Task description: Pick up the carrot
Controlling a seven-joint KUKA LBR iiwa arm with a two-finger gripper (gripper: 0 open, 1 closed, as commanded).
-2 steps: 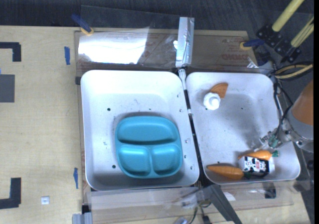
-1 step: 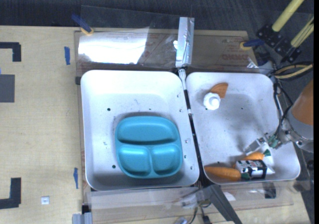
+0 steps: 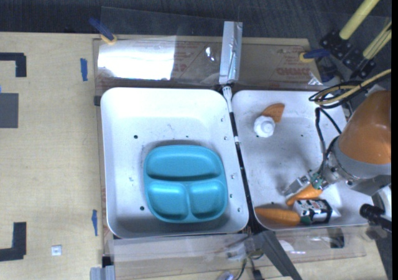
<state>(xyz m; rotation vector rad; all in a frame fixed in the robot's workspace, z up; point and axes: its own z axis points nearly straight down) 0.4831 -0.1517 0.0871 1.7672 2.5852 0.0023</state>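
Desk (image 3: 43, 167) carries two white bins. Carrot (image 3: 278, 215): orange, tapered, lying flat against right bin (image 3: 273, 160) front wall, near the left corner. Hand (image 3: 309, 193) just above-right of it; whether its fingers are parted or together, cannot tell. Bare floor mid-bin; left bin (image 3: 118, 148) holds a blue tray (image 3: 185, 182)
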